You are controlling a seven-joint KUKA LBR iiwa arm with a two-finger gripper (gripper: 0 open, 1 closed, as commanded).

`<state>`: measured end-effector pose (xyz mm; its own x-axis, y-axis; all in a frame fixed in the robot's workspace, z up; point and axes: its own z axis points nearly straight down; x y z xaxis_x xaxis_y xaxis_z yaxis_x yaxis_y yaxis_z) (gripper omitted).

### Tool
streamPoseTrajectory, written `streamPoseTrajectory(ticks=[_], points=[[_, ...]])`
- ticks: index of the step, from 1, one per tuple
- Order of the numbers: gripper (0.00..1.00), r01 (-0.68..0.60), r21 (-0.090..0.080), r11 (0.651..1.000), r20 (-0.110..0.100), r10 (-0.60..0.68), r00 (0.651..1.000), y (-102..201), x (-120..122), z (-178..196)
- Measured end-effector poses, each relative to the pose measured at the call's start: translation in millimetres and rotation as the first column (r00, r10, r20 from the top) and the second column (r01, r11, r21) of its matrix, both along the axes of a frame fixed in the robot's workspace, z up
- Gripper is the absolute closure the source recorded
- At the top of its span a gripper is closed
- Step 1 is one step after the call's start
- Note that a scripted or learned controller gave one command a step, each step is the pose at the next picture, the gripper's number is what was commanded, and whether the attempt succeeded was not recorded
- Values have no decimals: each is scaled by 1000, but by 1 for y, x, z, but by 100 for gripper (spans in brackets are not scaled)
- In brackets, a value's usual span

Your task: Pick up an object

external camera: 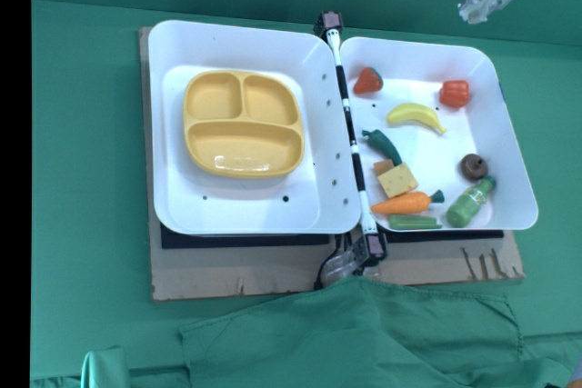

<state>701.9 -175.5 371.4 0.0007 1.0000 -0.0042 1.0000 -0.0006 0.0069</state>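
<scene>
While jaws hover above, banana lies untouched.

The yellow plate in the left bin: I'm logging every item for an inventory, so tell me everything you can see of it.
The yellow plate is a rounded-rectangle dish that looks like matte plastic, split by raised ridges into three compartments: two smaller ones along the far side and one wide one along the near side. It lies flat, right side up, on the floor of the left bin, toward the bin's far half. A faint sheen shows in the wide compartment. It touches the bin floor alone.
</scene>
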Motion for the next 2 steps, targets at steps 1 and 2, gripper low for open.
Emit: streamPoseTrajectory(ticks=[1, 2], points=[[100, -1, 1, 1000, 5, 1, 1000, 33, -1, 53], [100, 1, 1, 1000, 2, -1, 1000, 48, -2, 76]])
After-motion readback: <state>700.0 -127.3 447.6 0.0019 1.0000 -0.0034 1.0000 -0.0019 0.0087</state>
